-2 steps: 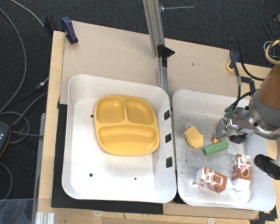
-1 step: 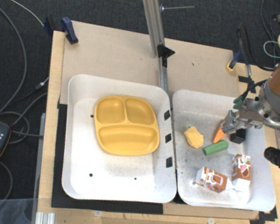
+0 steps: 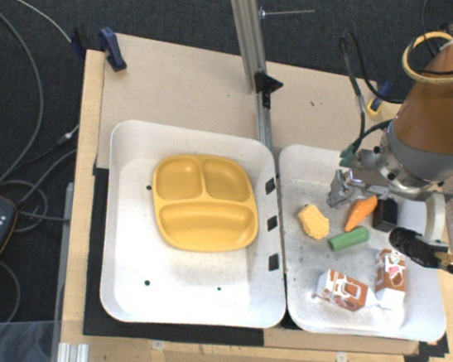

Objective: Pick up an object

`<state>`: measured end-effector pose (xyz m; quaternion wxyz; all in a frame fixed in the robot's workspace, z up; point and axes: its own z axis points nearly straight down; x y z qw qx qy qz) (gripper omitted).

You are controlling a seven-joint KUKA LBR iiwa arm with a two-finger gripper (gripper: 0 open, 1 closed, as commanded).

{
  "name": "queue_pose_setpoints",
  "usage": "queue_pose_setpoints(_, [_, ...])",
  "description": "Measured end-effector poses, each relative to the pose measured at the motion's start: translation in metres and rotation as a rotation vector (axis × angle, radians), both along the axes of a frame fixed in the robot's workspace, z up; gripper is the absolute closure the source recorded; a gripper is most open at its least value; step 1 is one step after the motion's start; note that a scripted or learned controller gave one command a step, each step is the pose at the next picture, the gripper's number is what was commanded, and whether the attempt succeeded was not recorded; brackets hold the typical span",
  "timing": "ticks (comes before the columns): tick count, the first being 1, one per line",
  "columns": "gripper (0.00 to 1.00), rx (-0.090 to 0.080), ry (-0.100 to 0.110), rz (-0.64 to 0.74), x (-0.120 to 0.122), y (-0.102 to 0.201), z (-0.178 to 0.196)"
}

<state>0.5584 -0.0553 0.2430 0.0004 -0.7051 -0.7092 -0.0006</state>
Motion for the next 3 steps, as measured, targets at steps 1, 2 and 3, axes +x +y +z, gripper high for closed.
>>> queue_pose_setpoints(1, [1.0,0.0,-0.001,0.001,0.024,0.047,-0.009])
queue_pose_setpoints(2, [1.0,0.001,-0.003,0.001,0.049,0.096,-0.005])
queue_pose_setpoints(3, [1.0,0.002,-0.003,0.001,0.064,0.15,0.004])
